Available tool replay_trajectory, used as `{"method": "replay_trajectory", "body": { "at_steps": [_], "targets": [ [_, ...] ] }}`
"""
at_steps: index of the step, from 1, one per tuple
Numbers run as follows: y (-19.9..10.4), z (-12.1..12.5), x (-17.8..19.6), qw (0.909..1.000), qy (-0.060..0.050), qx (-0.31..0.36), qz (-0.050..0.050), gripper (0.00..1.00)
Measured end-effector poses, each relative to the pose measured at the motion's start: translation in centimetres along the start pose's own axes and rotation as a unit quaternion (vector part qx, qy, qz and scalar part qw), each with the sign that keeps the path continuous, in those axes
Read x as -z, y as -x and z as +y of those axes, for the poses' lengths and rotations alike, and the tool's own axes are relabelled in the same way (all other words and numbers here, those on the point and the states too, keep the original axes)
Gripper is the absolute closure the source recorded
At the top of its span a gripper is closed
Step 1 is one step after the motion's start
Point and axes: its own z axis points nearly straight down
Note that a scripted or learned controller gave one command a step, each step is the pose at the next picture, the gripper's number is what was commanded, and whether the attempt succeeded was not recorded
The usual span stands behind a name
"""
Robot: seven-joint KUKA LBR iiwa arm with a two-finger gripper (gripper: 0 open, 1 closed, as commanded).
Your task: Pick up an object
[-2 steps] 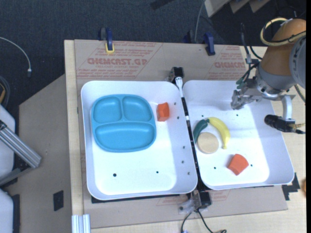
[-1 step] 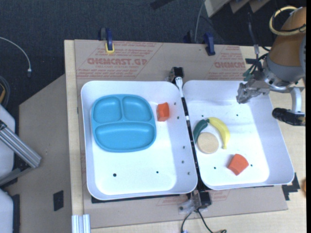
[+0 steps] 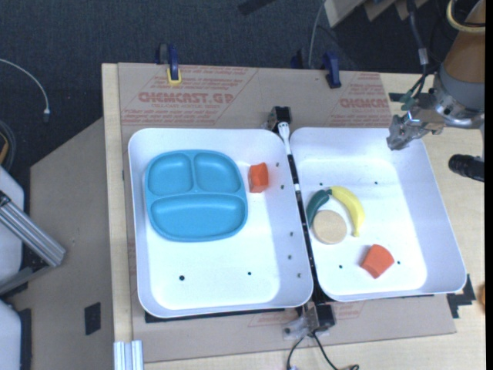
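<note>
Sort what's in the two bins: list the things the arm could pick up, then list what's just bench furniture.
Candidates to pick:
banana
green piece
tan disc
red block
orange block
blue divided plate

Just furniture:
left bin
right bin
blue clamps
cardboard sheet

The gripper hovers over the right bin's far corner.

Single fixed overhead view
Looks down at a slant on the surface (image 3: 231, 91), framing both bins (image 3: 208, 284) whole; arm (image 3: 462, 75) entering from right.
</note>
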Motion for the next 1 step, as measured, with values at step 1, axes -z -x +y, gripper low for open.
{"method": "replay_trajectory", "body": {
  "at_steps": [1],
  "targets": [
    [-5.97, -1.58, 0.69, 1.0000, -0.004, 0.002, 0.003, 1.00]
  ]
}}
